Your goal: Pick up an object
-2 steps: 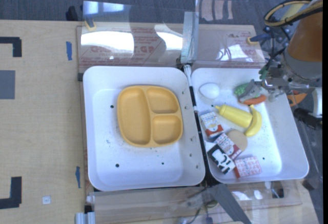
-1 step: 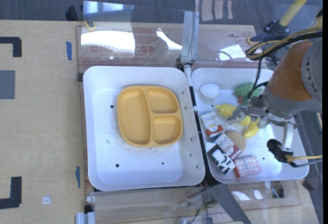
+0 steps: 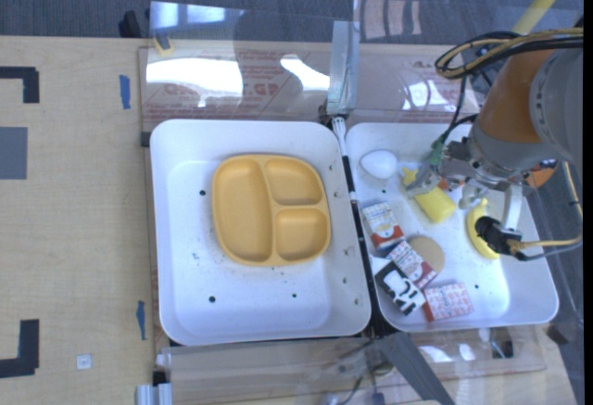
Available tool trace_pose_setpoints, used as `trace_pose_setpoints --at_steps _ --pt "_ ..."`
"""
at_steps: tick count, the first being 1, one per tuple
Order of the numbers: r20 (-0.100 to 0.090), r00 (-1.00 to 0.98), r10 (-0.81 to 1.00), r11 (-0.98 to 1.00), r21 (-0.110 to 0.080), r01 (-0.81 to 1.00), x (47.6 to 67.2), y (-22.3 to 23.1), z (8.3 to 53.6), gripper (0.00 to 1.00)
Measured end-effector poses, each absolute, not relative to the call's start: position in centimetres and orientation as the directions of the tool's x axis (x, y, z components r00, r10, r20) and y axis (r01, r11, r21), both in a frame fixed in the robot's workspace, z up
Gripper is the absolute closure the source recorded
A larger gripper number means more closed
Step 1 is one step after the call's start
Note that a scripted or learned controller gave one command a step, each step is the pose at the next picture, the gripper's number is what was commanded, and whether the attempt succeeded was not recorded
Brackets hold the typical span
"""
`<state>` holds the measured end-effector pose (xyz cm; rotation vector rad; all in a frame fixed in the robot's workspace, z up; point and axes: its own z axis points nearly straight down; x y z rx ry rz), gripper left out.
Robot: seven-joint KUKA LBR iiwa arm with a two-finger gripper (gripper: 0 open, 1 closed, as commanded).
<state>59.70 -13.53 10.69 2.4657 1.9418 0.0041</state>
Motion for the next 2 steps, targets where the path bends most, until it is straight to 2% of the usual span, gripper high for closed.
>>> trace_pose_setpoints --at_steps 1,2 --pt "0.001 -0.025 1.0 0.025 0.004 1.0 57.6 -13.3 8.7 0.0" --pt "-0.001 -0.025 1.0 0.025 0.01 1.0 57.8 -13.3 10.0 1.0"
